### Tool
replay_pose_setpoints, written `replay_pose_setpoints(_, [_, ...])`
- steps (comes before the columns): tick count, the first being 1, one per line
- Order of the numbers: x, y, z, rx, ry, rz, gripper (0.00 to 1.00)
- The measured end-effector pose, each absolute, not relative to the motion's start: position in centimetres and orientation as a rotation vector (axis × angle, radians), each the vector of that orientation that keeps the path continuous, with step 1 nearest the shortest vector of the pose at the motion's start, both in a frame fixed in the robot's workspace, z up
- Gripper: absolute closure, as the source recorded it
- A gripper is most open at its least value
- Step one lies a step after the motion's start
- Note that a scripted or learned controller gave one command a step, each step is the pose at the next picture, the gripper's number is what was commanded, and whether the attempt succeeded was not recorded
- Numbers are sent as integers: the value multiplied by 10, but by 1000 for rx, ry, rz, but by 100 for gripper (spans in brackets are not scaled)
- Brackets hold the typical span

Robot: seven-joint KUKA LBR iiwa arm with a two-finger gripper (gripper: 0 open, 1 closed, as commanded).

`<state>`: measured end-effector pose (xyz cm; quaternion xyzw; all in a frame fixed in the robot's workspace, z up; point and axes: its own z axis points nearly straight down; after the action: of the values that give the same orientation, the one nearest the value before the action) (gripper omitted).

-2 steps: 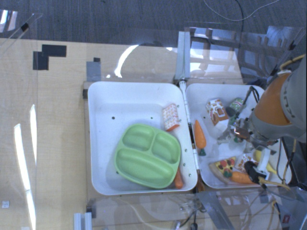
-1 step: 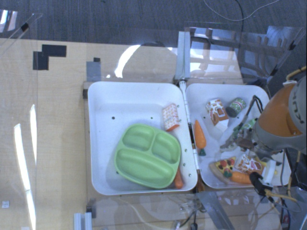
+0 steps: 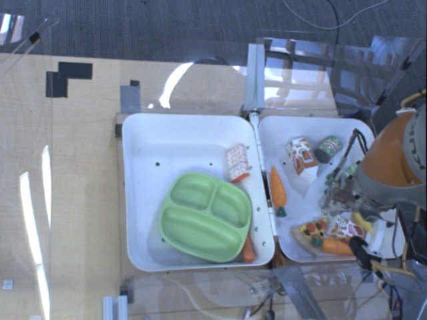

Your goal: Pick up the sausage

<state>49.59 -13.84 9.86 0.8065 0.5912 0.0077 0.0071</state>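
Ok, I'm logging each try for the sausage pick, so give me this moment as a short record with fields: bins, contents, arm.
left bin: green divided plate, small snack box, orange sausage-like item at the plate's lower right edge
right bin: carrot, small carton, dark can, pizza slice, more toy food in the lower right corner
arm: over the right bin's right side
pincer: low in the right bin, grip state unclear

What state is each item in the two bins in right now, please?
green divided plate: flat in the left bin, tilted askew
small carton: against the left bin's right wall
carrot: lying in the right bin
can: on its side
pizza slice: lying flat
end effector: low over the right bin
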Motion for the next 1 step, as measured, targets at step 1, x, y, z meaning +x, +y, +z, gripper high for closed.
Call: replay_pose_setpoints(1, [501,-190,89,2493,1898,17,100])
